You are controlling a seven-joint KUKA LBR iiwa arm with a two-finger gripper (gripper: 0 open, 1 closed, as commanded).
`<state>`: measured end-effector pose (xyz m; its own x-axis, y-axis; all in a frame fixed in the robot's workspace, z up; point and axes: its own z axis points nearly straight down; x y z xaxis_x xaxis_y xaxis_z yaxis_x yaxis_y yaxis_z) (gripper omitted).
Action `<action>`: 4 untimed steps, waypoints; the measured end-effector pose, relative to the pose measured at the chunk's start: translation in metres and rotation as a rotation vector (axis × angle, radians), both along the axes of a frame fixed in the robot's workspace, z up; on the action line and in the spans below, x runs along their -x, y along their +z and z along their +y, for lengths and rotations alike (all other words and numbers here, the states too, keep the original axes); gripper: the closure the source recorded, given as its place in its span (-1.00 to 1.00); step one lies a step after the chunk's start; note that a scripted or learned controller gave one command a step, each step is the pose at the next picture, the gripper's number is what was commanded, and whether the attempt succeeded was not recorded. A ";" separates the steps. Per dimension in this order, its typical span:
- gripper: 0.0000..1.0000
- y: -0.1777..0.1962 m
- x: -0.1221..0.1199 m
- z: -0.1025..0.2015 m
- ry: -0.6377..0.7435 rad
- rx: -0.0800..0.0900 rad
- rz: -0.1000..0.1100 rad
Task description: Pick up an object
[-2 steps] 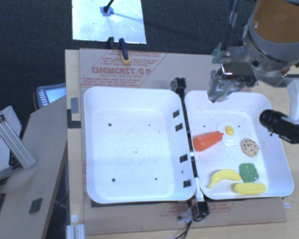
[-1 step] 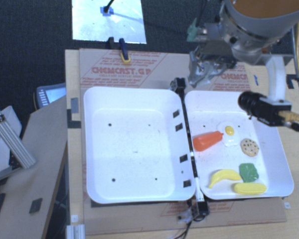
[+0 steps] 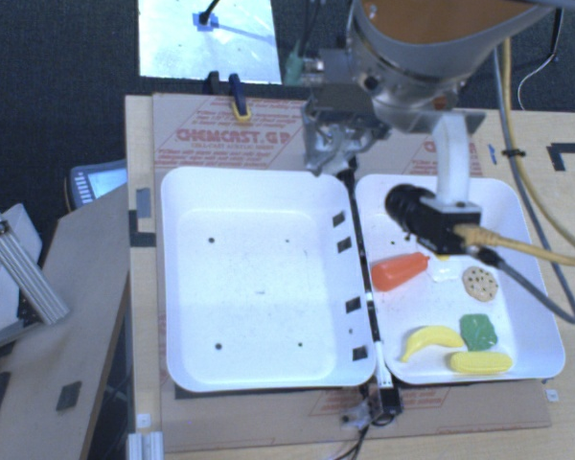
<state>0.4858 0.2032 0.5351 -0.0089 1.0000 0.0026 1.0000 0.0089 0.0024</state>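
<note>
The right bin holds several small items: an orange carrot-shaped piece, a round speckled cookie, a green lump, a yellow banana and a yellow oblong piece. A small white item lies between the carrot and the cookie. My gripper hangs high over the far rim where the two bins meet, well apart from all the items. It carries nothing that I can see.
The left bin sits beside the right one, with a black clip strip along the shared edge. A black cylinder and yellow cable on the arm overhang the right bin's far part. Cardboard lies behind the bins.
</note>
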 end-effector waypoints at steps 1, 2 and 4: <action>1.00 0.011 -0.001 -0.003 -0.003 -0.001 -0.002; 1.00 0.023 -0.001 -0.003 0.000 -0.002 -0.004; 1.00 0.045 -0.002 -0.003 0.004 -0.004 -0.008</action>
<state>0.4876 0.2000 0.5801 -0.0133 0.9999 0.0069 0.9999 0.0132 0.0104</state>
